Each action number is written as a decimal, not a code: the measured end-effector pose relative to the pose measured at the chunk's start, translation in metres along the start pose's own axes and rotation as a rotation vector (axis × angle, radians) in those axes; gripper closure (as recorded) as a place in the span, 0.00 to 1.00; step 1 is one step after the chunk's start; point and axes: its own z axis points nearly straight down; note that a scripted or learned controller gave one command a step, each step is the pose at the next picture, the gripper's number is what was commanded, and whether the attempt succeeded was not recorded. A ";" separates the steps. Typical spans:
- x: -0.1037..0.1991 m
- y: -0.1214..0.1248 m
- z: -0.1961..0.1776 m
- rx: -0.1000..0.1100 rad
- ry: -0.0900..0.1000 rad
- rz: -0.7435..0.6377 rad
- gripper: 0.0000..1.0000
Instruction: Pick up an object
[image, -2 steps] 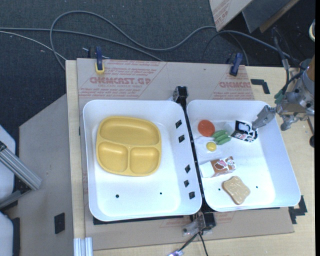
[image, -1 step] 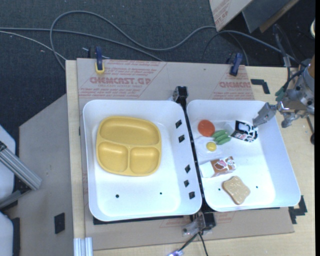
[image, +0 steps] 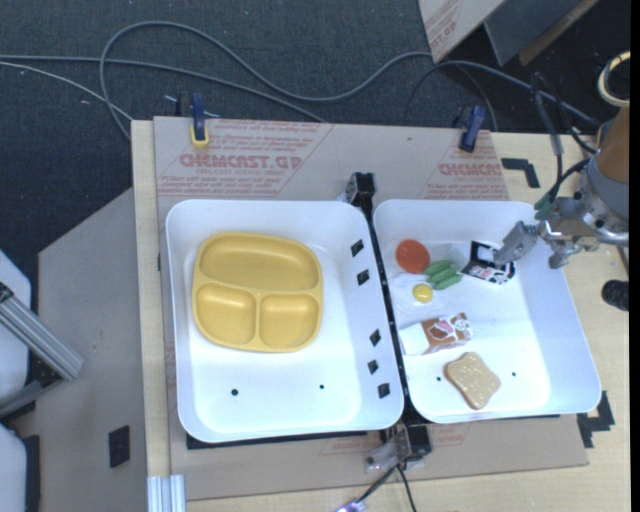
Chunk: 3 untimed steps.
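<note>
On the cardboard-topped counter (image: 250, 160), over dark carpet, my pincer (image: 535, 245) hung with fingers apart above the glossy right bin (image: 575, 330), near a small black-and-white packet (image: 487, 264).

The setting is a robotics lab test station, not a home or kitchen. Two shallow white bins (image: 180, 300) sit side by side on a bare board (image: 270, 160) printed with red maker's lettering, and the board is fixed at its far edge by two blue clamps (image: 200, 120). Loose cables (image: 250, 80) run across dark carpet (image: 60, 150), an aluminium frame rail (image: 35, 330) stands at the left, and black tape marks (image: 520, 170) dot the bench.
</note>
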 end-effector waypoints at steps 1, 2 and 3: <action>0.004 0.005 0.044 -0.001 0.000 -0.001 0.00; 0.006 0.001 0.088 0.000 0.001 -0.001 0.00; 0.006 0.002 0.073 -0.007 -0.001 -0.001 1.00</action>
